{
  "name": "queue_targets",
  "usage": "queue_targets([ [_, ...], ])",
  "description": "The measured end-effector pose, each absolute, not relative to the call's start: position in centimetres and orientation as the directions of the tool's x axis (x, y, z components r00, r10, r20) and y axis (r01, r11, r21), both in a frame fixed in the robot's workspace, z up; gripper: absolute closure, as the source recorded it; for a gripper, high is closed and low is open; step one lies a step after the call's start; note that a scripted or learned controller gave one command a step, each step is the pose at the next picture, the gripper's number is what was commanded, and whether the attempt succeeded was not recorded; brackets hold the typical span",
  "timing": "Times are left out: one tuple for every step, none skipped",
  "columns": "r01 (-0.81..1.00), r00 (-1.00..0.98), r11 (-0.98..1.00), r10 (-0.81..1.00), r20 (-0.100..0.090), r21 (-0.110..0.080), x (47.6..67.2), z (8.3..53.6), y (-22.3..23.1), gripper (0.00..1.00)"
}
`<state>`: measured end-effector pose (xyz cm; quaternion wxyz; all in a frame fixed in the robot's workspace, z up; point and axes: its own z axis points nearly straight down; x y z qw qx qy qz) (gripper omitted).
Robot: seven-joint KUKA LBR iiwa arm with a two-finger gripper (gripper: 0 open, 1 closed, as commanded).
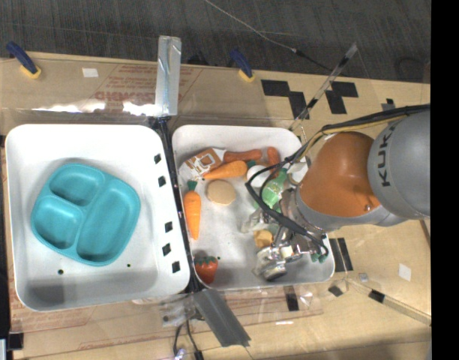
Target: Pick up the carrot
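A small orange carrot (192, 214) with a green top lies upright along the left wall of the right bin (237, 135). A second, larger orange carrot-like piece (226, 171) rests slantwise near the bin's back. My gripper (276, 263) hangs low over the front right corner of that bin, well to the right of both orange pieces and apart from them. The arm's orange wrist band (338, 177) covers the bin's right side.
Also in the right bin are a reddish sausage (248, 156), a beige round piece (222, 193), a green item (273, 193), a yellowish bit (264, 238) and a red fruit (205, 268). A teal divided plate (83, 212) sits in the left bin (19, 276).
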<state>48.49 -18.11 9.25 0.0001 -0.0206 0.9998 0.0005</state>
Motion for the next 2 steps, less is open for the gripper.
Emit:
queue_targets([
  [0.173, -0.985, 0.985, 0.173, -0.003, 0.0, 49.2, 9.3, -16.8, 0.0],
  [0.164, -0.986, 0.986, 0.164, -0.005, 0.0, 49.4, 10.3, -16.7, 1.0],
])
